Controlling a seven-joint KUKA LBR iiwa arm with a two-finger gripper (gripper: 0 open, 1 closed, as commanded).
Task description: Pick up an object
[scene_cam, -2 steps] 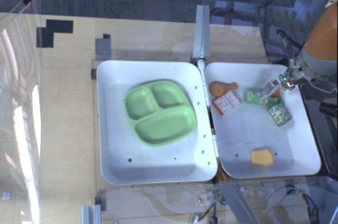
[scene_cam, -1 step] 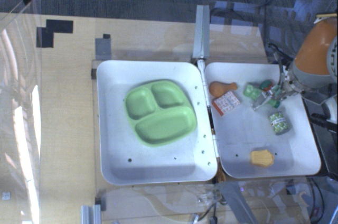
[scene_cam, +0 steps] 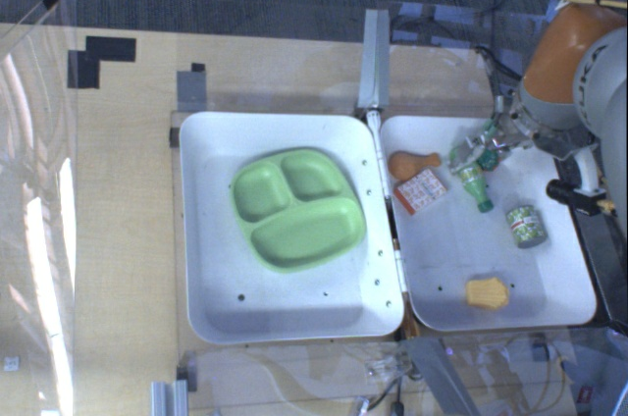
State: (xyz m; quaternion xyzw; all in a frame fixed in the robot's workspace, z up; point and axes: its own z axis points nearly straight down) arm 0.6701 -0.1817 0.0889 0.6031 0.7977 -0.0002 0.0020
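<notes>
Just beneath the jaws (scene_cam: 488,146) lies a green bottle (scene_cam: 474,179).

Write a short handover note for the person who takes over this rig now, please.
End effector: low over the right bin, at the green bottle; grip state unclear.
Right bin holds: green bottle, orange drumstick-shaped toy, small red-and-white card, green-labelled can, yellow block.
Left bin: green divided plate.
Done: nothing visibly lifted.
Left: grasp one object and lift it.
</notes>
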